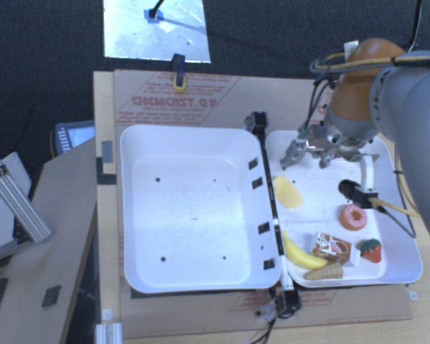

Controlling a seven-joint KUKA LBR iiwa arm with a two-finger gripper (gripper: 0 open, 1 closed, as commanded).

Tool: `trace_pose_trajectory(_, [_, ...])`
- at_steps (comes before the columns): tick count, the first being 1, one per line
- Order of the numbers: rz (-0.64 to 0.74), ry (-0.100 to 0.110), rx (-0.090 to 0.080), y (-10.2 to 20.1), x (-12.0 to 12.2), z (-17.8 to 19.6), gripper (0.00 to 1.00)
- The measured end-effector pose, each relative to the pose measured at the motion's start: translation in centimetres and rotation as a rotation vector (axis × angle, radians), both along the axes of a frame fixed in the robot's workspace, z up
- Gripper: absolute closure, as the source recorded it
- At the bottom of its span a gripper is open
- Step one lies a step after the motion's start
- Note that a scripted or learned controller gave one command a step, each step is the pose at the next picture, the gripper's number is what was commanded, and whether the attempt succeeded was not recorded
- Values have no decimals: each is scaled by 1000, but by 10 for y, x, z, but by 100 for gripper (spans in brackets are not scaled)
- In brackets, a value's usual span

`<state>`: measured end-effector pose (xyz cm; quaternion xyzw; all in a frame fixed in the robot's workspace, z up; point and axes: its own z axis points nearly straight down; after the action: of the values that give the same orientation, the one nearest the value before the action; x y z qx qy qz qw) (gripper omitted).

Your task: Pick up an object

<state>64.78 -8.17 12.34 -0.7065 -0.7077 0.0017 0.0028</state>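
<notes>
The gripper [309, 154] hangs over the far end of the right bin [408, 264], its 2 fingers [292, 154] spread apart and pinching nothing. Below it in that bin lie a pale yellow chip [287, 192], a pink donut [353, 217], a banana [302, 254], a small carton [332, 247], a strawberry [372, 249] and a cone [324, 271]. The left bin [140, 213] sits beside it on the counter [68, 192].

Smooth, faintly glossy white plastic for both bins [193, 213]. Matt brown cardboard sheet [222, 95] beneath, printed red. Shiny crinkled foil square [156, 20] on dark matt cloth [43, 49]. Brushed metal arm [416, 113], glossy orange band [358, 84].
</notes>
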Motion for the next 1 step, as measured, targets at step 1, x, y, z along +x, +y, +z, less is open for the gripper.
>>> trace_pose_trajectory(1, [9, -24, 0, 49, -11, 152, 0])
